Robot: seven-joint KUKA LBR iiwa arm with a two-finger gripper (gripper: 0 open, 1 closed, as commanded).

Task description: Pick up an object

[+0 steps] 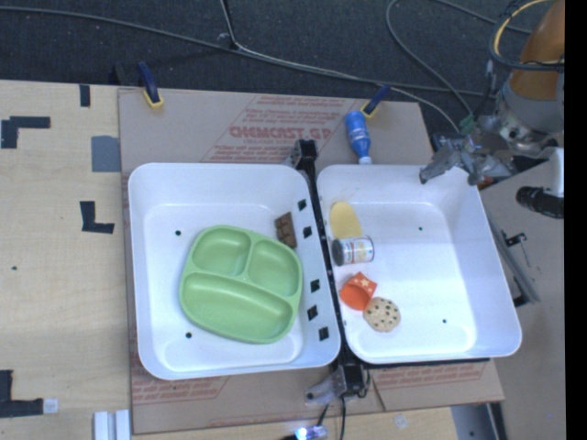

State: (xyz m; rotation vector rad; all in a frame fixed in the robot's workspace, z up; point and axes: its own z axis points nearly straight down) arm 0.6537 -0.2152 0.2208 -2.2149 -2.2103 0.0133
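The gripper [456, 161] hangs above the far right corner of the right bin [459, 246], its fingers spread open with nothing between them. The things to pick lie along that bin's left side: a yellow piece [344, 218] farthest, then a small jar [353, 250] on its side, an orange piece [358, 291] and a cookie [382, 314] nearest. The bin's middle and right floor lie bare. A green plate [241, 284] sits in the left bin [151, 246].

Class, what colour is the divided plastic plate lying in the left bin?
Light green; the divided plastic plate shows clearly in the camera view.
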